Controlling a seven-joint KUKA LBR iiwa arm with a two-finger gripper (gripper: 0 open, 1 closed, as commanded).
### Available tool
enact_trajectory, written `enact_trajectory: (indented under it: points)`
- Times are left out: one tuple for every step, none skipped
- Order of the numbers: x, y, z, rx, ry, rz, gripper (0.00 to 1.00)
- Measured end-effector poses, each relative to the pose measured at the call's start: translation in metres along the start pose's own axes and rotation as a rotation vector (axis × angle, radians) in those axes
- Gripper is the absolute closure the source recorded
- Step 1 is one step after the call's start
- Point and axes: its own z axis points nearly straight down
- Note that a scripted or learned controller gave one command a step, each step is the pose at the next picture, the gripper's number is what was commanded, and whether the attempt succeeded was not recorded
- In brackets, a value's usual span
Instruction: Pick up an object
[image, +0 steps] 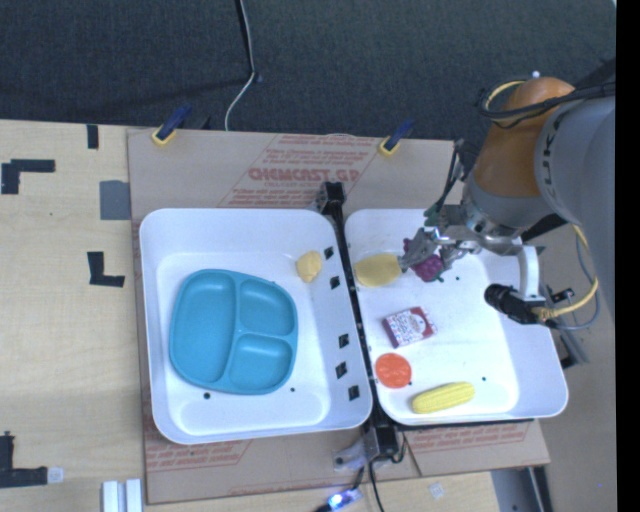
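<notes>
The bench (60, 300) carries two shallow white bins side by side: the left bin (160, 240) and the right bin (530, 390).

One grey arm (585, 150) with an orange band (515, 140) comes in from three o'clock and bends down over the right bin's twelve o'clock end. Its gripper (425, 255) hangs low at about eleven o'clock in that bin. One small purple object (430, 267) sits right at the fingertips, but whether the jaws are clenched on it or released I cannot tell.

In the left bin lies one blue divided plate (235, 330), with three compartments, filling the middle and the nine o'clock side. One small yellow lump (309, 265) rests at two o'clock in that bin, apart from the plate.

In the right bin, from larger to smaller: one yellow corn cob (443, 397) lies at six o'clock; one pale yellow oval piece (378, 270) lies at ten o'clock, just beside the gripper; one red-and-white packet (407, 326) sits near the centre; one orange disc (393, 371) sits at seven o'clock, near the cob.

Two blue-and-yellow clamps grip the cardboard sheet (300, 175) under the bins: clamp one (170, 124) at eleven o'clock, clamp two (397, 136) at one o'clock.
</notes>
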Motion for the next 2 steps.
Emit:
enact_trajectory:
  points:
    - [-0.006,0.008,-0.045,-0.001,0.000,-0.001,1.00]
    - [0.054,0.004,-0.048,0.004,0.002,-0.006,1.00]
